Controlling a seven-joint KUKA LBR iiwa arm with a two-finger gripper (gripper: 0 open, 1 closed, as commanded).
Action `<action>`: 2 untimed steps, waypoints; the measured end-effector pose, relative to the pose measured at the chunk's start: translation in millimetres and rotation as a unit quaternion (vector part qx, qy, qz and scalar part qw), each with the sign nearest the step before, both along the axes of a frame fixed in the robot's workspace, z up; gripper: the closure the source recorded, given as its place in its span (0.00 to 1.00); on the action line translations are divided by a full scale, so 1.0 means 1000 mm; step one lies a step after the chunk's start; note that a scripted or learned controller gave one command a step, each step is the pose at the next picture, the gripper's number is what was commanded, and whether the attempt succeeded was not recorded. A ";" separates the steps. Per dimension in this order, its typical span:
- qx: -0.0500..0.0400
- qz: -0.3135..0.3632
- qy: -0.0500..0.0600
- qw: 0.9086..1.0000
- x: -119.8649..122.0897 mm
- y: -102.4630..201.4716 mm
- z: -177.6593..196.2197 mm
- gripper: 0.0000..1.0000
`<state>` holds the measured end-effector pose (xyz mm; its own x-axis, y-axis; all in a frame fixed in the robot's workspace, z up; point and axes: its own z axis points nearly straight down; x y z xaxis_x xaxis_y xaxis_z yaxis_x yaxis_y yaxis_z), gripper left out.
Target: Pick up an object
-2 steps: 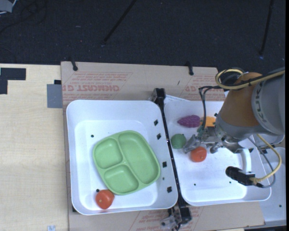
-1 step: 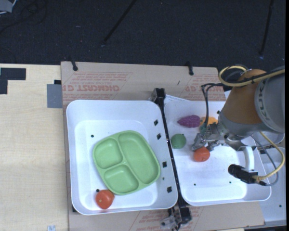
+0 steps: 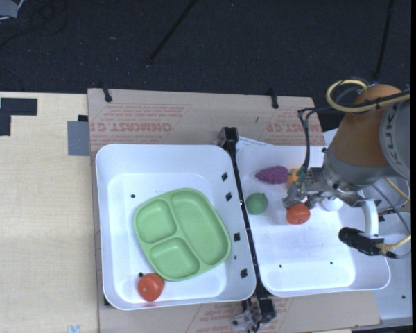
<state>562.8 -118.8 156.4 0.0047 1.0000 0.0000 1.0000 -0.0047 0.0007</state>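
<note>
Orange-red round object, too ball-like to show any long axis, sits in the right bin directly under the hand, whose grip state I cannot tell

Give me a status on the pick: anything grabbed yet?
Done: the arm has reached into the right bin, with the gripper right above the orange-red item. In hand: nothing is visibly between the fingers; the view doesn't settle a grasp. Left: secure and lift. The green ball and purple item lie untouched nearby.
</note>
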 end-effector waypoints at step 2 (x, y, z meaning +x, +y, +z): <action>0.000 -0.002 0.001 1.000 -0.006 -0.010 0.062 1.00</action>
<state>556.8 -128.6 218.2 0.0096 1.0000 0.0005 1.0000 -0.0096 -0.0016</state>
